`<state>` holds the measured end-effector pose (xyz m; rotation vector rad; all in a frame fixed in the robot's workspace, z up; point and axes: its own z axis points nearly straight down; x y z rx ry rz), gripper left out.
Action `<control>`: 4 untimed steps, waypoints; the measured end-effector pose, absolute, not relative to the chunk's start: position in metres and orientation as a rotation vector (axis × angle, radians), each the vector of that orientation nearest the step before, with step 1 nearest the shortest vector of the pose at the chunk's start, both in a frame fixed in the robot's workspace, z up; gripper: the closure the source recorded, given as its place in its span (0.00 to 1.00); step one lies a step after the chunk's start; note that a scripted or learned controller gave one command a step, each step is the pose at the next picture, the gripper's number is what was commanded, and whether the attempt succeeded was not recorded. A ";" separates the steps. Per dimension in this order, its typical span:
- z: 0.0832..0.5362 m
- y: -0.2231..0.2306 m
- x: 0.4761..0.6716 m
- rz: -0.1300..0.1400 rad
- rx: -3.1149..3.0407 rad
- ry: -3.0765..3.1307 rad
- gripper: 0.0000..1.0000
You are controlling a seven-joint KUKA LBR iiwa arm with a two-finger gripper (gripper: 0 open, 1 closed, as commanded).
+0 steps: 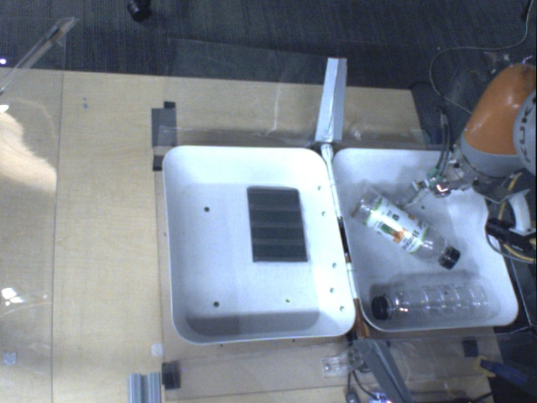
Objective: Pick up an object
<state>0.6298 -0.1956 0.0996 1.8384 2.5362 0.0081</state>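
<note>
Two bottles in the right bin (503,305), tool (435,185) above.
Labelled bottle (403,229) at centre, clear bottle (432,302) at six o'clock; tool's state: cannot tell.

Left of the pincer (438,185): white bins (193,225), a dark ribbed pad (277,224), and a clear, white-labelled, black-capped bottle (401,228).

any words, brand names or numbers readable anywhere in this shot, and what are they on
No text can be read.
Clear plastic bottle with the white, green and orange label, right white bin: print shows, too small and blurred to read.
Clear plastic bottle with a dark cap, near that bin's front edge: no label visible.
Dark ribbed rectangular block, left white bin: no markings visible.
</note>
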 end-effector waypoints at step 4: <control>0.090 -0.091 0.574 0.011 1.795 2.565 0.00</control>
